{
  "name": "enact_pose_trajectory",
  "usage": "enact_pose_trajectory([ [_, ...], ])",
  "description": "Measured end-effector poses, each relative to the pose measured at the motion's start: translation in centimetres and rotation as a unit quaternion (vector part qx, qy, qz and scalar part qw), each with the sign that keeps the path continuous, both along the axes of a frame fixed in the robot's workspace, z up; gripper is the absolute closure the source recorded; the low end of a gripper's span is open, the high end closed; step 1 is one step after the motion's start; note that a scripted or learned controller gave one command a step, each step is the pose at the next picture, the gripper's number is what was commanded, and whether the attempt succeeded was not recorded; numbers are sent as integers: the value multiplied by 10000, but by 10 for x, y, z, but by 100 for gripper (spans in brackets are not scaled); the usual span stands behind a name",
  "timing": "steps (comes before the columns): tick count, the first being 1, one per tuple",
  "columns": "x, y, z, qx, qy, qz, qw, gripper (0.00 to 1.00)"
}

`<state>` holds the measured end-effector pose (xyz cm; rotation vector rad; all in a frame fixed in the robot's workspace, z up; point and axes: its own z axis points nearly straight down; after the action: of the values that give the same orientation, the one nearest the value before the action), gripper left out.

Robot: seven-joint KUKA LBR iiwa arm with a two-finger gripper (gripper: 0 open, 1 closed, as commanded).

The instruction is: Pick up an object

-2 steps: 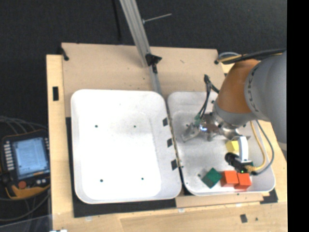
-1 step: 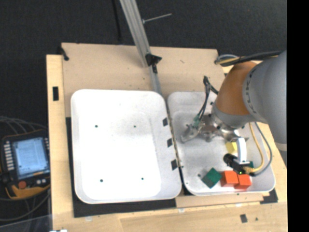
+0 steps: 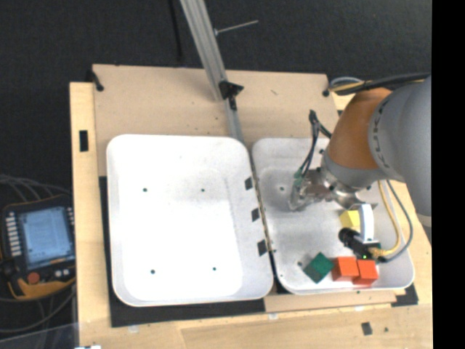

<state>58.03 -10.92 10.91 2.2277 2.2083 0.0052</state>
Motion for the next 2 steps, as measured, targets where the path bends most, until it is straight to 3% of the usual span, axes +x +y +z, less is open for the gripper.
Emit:
enact_pose_trajectory([
  [2,-1,-1,108,0,-8,61,10000,100],
])
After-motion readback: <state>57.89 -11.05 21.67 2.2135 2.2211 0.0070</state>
